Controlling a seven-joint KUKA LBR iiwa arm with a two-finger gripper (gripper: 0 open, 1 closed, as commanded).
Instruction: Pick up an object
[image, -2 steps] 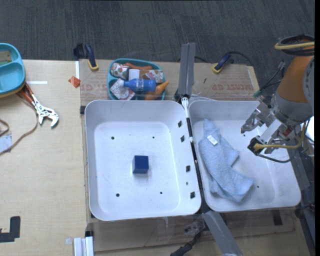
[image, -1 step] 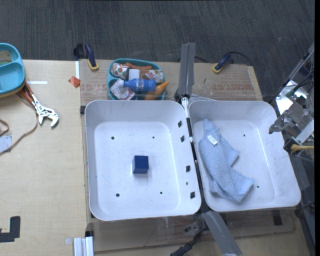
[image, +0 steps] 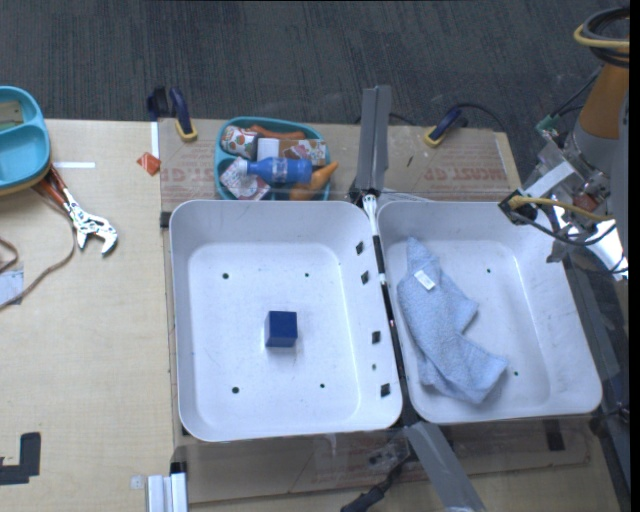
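While fingers' state cannot be told, blue cube (image: 282, 328) in left bin (image: 200, 240), arm (image: 600, 110) far right.

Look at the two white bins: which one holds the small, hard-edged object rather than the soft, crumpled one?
The left bin. It holds a dark blue cube near its middle, while the right bin holds a rumpled light blue cloth.

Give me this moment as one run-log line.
arm: at right edge, outside bins | blue cube: left bin, untouched | light-blue cloth: right bin, crumpled | pick: not yet done
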